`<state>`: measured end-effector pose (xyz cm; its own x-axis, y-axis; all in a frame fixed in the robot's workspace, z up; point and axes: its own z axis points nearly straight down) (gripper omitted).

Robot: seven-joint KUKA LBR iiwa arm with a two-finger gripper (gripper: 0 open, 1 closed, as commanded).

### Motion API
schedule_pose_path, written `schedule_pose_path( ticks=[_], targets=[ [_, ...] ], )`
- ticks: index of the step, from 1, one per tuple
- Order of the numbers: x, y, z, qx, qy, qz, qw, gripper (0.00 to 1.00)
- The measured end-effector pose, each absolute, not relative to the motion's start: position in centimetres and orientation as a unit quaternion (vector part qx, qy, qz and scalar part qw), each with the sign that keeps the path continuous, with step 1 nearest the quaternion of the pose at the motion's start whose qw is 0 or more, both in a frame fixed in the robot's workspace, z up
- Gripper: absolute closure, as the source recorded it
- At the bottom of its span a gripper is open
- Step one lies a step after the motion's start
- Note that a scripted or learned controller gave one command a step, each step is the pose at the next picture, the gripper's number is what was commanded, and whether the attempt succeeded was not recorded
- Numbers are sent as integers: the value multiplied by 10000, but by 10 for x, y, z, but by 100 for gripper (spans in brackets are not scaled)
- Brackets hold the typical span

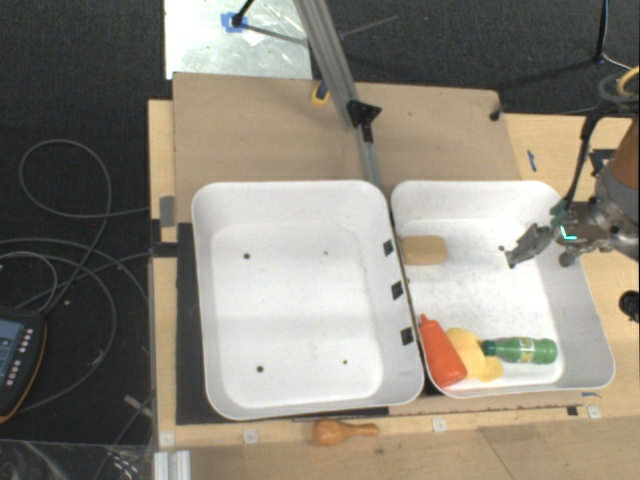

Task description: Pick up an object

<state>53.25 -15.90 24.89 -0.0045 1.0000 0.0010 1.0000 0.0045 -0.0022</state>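
The pincer (pixel 538 245) hangs over the right bin (pixel 470 203), near its right wall, and I honestly can't tell if it's open or closed from this angle. Nothing shows between the tips, so no object is picked up yet.

Closest candidates sit nearer the camera than the pincer, along the bin's front wall: a green bottle (pixel 520 349) lying on its side, touching a yellow thing (pixel 473 354), which is jammed against an orange-red piece (pixel 441 351) by the divider. That cluster is the risk, I think: going for one item could just shove its neighbours or clip the wall, and a round bottle on its side would probably roll out of a pinch.

Off to the pincer's left, alone and clear of everything, is a tan block (pixel 423 250), probably the easier grab.

Further left, the left bin (pixel 290 203). A small orange thing (pixel 344 430) lies on the table (pixel 250 118) outside the bins.
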Motion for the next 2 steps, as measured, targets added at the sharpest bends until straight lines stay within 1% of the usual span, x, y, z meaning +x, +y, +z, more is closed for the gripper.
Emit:
schedule_pose_path(
  ticks=[1,2],
  targets=[
    [533,-159,251,-7059,-7084,-6,-6,0],
    [533,-155,188,-7067,-7075,11,22,0]
  ],
)
